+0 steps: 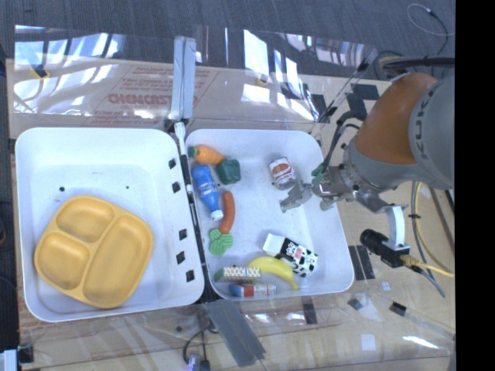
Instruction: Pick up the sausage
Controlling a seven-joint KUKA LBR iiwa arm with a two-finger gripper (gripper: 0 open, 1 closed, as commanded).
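The sausage [227,210], a short orange-red link, lies in the left part of the right bin [309,144], just right of a blue bottle [205,188]. It lies free, with nothing touching it from above. My gripper [297,199] hovers over the middle-right of the same bin, below a small red-and-white can [282,171]. It is roughly a hand's width to the right of the sausage. Nothing shows in its grasp.
Around the sausage are a carrot [206,154], a dark green item [229,170] and a light green piece [220,243]. A banana [271,269], a cow-patterned toy [299,259] and a tube [249,289] lie near the front wall. A yellow divided plate [93,250] sits in the left bin [46,149].
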